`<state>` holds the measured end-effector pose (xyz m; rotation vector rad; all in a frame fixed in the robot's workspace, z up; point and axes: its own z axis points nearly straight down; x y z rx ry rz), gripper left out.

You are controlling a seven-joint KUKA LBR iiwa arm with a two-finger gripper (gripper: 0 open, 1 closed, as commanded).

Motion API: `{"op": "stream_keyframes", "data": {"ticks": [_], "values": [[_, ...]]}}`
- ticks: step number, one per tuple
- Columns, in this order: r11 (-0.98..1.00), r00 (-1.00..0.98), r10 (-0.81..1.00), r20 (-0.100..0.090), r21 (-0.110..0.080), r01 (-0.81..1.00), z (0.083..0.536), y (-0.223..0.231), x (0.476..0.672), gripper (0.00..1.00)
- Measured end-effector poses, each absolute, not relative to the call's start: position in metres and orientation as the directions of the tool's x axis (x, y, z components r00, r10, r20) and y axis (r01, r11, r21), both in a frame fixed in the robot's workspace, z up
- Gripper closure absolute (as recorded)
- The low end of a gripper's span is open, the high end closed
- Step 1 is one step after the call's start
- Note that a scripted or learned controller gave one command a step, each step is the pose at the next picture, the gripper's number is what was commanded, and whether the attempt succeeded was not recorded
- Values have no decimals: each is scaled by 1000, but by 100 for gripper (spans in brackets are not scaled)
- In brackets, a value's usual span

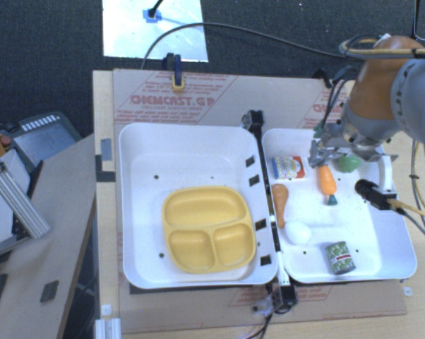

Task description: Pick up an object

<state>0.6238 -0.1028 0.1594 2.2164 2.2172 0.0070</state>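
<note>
Camera view: the arm (392, 90) reaches in from the right and holds the end effector (324, 154) low over the far part of the right bin (392, 260), just above the upper end of an orange carrot-shaped item (327, 181). Whether that item sits between the fingers cannot be determined, and the end effector's state cannot be told from this view. The step in hand is judged to be the grasp attempt; no object is seen lifted clear of the bin floor. The next move calls for a confirmed closure on one object, then a straight vertical lift clear of the neighbouring items. Right bin contents: the carrot-shaped item, a green round item (349, 163) beside it, a small printed packet (287, 167), an orange-brown drumstick-shaped item (279, 200), a white egg-shaped item (297, 232) and a green can (340, 257) lying near the front. Left bin (142, 189) contents: one yellow divided plate (208, 228), which holds nothing. Both bins rest on the counter (103, 104).
</note>
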Motion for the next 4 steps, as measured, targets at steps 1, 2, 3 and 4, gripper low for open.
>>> {"op": "stream_keyframes", "data": {"ticks": [1, 2, 3, 4], "values": [[3, -3, 1000, -1, 6, 1000, 203, -104, 626, 100], [4, -4, 1000, -1, 7, 1000, 248, -107, 625, 100], [10, -10, 1000, 2, 2, 1000, 250, -47, 610, 100], [9, -9, 1000, 2, 0, 1000, 253, 7, 588, 100]]}}
